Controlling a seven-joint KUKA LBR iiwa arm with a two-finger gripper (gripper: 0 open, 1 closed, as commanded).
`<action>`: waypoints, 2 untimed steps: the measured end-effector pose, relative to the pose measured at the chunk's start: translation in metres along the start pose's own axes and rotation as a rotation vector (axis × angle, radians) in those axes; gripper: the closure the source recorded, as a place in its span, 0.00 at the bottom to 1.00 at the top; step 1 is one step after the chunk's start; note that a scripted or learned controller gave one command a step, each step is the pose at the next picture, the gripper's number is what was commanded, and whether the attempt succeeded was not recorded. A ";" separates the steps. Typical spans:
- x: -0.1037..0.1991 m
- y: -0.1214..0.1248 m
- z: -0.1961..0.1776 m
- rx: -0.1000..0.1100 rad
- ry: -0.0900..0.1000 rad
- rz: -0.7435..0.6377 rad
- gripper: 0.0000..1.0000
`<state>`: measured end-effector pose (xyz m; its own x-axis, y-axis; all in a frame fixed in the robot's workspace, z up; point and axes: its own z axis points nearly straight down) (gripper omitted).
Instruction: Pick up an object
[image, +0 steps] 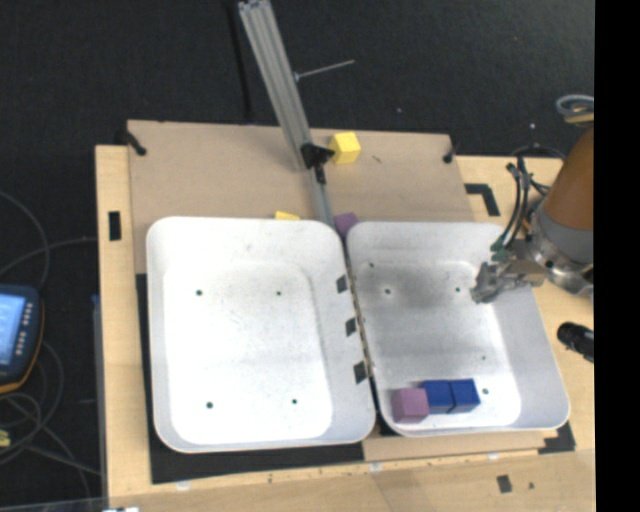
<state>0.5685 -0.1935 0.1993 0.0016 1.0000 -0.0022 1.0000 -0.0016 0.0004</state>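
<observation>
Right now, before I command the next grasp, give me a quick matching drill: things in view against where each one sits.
Things:
1. blue block
2. purple block
3. yellow block
4. gripper

Places:
A. on the board behind the bins
B. right bin's near edge, furthest left
C. over the right bin's far right part
D. right bin's near edge, right of its neighbour

Pairs: 1-D, 2-B, 3-A, 4-C

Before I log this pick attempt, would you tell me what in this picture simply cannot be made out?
- Gripper, camera view: small and blurred over the right bin, so its finger state is unreadable.
- Arm: cut off by the right side of the picture.
- Blue blocks beside the purple block: one block or two cannot be told, too small.
- Small yellow piece and small purple piece behind the bins: partly hidden by the rims.
</observation>
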 end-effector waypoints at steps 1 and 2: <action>-0.011 -0.038 0.018 0.002 0.000 0.001 1.00; -0.006 -0.053 0.041 0.001 0.000 -0.001 1.00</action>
<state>0.5160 -0.1998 0.1585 0.0010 1.0000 -0.0017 1.0000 -0.0010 -0.0003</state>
